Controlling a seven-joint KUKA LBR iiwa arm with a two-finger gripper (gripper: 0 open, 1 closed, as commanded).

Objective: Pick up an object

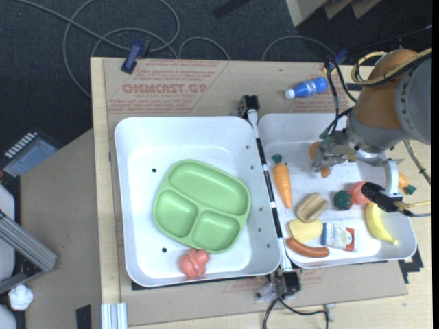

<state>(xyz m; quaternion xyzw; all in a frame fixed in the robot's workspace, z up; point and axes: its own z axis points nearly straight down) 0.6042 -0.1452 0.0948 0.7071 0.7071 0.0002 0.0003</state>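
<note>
We see the grey arm with its orange band reaching in at the upper right of the frame, and its two-finger gripper (328, 157) hangs low over the upper part of the right white bin (295, 125). We cannot tell whether it is spread or pressed together, and we see nothing between its tips.

Just left of the gripper in that bin lies an orange toy carrot with a green top (282, 182), close to the bin's left wall. Below the gripper sit a tan bread-shaped piece (310, 207), a small dark green round object (342, 199) and a red rounded toy (358, 193). Lower right lies a yellow toy banana (379, 224). Along the bin's lower edge we find a yellow wedge (306, 232), a reddish-brown sausage (307, 249) and a small white packet with blue and red print (339, 236).

The left white bin (134, 142) holds a light green divided plastic plate (200, 205), with a pink lumpy toy (194, 263) touching its lower rim.

On the bench above the right bin lies a blue and white bottle (307, 88).
</note>
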